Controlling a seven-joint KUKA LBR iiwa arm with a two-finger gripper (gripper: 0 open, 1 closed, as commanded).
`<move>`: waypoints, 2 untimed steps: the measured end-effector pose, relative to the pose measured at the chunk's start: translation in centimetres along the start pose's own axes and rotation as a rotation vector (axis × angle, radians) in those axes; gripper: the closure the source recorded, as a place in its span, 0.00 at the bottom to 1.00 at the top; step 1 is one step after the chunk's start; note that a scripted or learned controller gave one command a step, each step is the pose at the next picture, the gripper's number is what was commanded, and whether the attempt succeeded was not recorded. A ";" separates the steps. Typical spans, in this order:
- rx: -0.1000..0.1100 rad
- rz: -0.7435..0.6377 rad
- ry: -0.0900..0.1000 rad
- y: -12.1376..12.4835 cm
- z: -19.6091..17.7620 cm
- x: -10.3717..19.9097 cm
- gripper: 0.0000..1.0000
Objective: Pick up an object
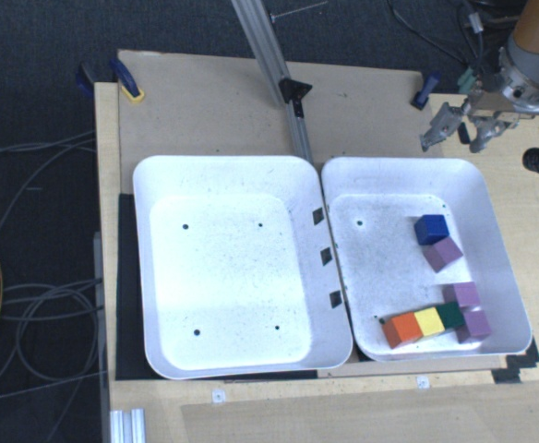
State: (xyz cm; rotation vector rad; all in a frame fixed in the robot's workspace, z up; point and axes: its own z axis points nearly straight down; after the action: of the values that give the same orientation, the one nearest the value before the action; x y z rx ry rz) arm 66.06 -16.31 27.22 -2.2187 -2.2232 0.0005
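The right bin (491,210) holds a blue cube (431,229) with a purple block (442,254) just below it. Along its front wall lie an orange block (402,329), a yellow block (428,321), a green block (450,317) and two more purple blocks (469,308). My gripper (456,129) hangs above the bench beyond the right bin's far rim, well clear of the blocks. Its fingers are spread apart with nothing between them.
The left bin (159,183) sits beside the right one, joined by small black clips (325,255). A slanted metal pole (268,53) rises from behind the bins. Blue clamps (126,79) hold the board's far corners. Cables lie on the floor at left.
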 end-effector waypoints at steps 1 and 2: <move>0.000 0.000 -0.001 0.0 0.0 0.0 0.00; 0.006 0.002 0.001 -0.2 6.3 -0.2 0.00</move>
State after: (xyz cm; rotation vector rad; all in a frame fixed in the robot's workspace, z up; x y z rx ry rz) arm 65.82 -16.51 20.92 -2.2170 -2.2175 0.0066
